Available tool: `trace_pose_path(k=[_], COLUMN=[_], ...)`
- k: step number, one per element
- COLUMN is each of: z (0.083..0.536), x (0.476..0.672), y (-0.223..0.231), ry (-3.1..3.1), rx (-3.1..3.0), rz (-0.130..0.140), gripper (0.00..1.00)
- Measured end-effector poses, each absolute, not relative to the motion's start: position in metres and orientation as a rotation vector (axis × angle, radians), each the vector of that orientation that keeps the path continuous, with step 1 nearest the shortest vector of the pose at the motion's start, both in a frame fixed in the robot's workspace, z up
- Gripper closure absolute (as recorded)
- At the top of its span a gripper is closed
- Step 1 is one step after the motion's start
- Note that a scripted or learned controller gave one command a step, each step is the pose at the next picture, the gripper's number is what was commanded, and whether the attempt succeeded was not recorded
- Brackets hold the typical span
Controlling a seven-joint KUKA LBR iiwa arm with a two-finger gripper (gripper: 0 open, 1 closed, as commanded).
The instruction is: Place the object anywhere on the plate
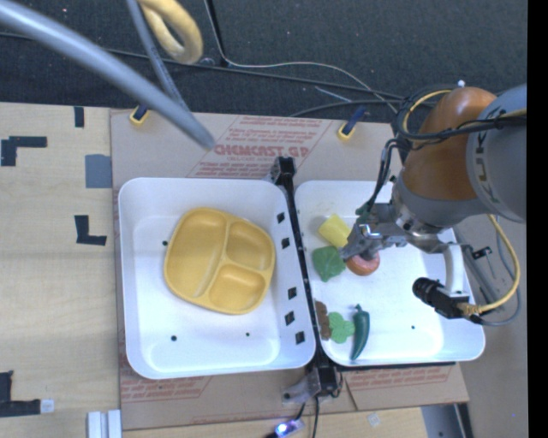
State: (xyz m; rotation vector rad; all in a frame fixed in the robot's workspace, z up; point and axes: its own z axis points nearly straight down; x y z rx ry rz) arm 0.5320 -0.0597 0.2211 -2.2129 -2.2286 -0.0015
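Observation:
A yellow divided plate (pixel 220 259) lies in the left bin (pixel 141 282). In the right bin (pixel 428 342) lie a yellow block (pixel 334 229), a green leafy piece (pixel 327 263), a red-orange round piece (pixel 366 265), a small green piece (pixel 340 328) beside a brown bit (pixel 322 315), and a dark green pepper (pixel 359 331). My gripper (pixel 363 248) hangs low over the right bin, right above the red-orange piece and next to the green leafy piece. The arm's orange band (pixel 445 154) is above it.
A black divider (pixel 295 265) runs between the two bins. Cables (pixel 479 308) hang off the arm at the right bin's far side. A grey pole (pixel 103 64) and a yellow loop (pixel 175 26) cross the upper left, off the bins.

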Motion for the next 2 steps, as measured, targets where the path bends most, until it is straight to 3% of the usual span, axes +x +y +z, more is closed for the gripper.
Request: trace_pose_path(k=[1,2], z=[0.216,0.208], x=[0.523,0.529], y=[-0.005,0.044], ry=[-2.227,-2.227], rx=[-2.212,-2.212], rz=[0.002,0.003], gripper=[1.00,1.00])
